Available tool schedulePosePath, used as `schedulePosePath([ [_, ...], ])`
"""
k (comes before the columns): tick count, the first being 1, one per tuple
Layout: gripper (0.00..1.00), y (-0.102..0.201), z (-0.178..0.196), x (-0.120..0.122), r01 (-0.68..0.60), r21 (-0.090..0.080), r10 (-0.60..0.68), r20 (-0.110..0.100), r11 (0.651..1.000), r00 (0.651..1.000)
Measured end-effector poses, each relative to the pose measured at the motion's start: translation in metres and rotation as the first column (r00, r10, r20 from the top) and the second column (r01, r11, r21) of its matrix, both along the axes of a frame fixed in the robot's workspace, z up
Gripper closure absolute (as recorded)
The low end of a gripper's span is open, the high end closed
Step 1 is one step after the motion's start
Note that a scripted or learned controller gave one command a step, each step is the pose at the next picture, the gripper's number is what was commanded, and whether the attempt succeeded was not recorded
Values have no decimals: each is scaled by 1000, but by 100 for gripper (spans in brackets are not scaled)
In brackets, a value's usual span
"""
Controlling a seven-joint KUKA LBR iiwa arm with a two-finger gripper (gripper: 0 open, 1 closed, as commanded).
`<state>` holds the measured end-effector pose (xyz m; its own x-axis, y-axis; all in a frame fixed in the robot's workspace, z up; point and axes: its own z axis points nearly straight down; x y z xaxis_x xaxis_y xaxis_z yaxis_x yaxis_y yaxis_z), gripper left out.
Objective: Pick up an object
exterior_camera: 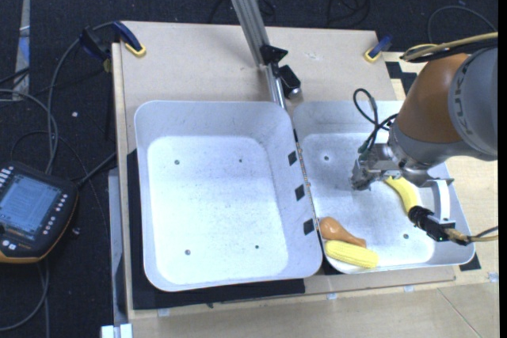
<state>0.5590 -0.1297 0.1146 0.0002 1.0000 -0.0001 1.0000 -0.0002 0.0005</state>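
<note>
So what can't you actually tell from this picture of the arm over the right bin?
- Camera view: the hand is small and dark, under the wrist; its opening can't be judged.
- The banana is partly covered by the arm, so its full length is hidden.
- Whether the hand touches anything: too small to tell.
- The corn cob and orange piece overlap; contact is unclear.
- The arm's base is cut off by the right edge.

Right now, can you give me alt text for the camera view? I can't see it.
The grey-and-orange arm's gripper hangs low in the right bin, beside a yellow banana. A corn cob and an orange piece lie at its near edge.
</note>
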Motion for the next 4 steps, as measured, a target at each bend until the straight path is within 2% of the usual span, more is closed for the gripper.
schedulePosePath([
  [1,100,2,42,2,-1,0,1,3,1000,1000],
  [2,100,4,104,4,-1,-1,1,3,1000,1000],
  [3,100,4,118,4,0,0,0,1,1000,1000],
  [4,100,58,108,1,-4,1,4,-1,1000,1000],
])
